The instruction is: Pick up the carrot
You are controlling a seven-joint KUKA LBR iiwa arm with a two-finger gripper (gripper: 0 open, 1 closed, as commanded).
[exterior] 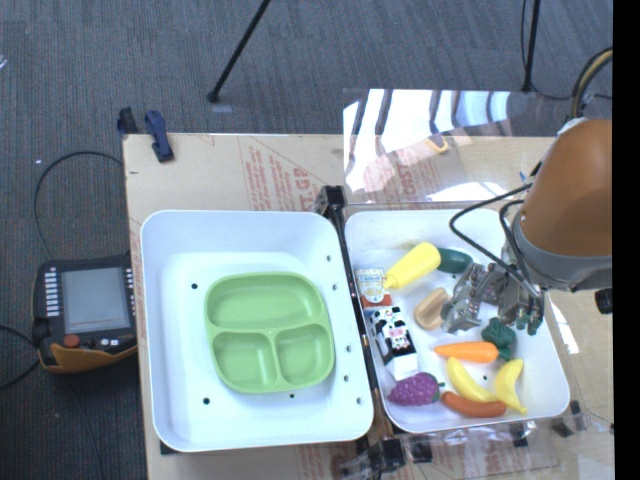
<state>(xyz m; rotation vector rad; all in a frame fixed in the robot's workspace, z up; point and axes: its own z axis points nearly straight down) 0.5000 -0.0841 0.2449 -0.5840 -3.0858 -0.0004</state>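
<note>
Gripper (478, 306) hangs in right bin (556, 396), just far of carrot (466, 351); claw width: cannot tell.

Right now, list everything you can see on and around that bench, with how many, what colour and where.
Bins: two, white, side by side on the bench.
Divided plate: one, green, in the left bin.
Carrot: one, orange, in the right bin, below the gripper.
Mustard bottle: one, yellow, upper right bin.
Bananas: two, yellow, lower right bin.
Grapes: one bunch, purple, lower right bin.
Milk carton: one, white with black patches, left side of right bin.
Pendant: one, grey and orange, on the floor left of the bench.
Gripper: one, grey, over the right bin, above the carrot.
</note>
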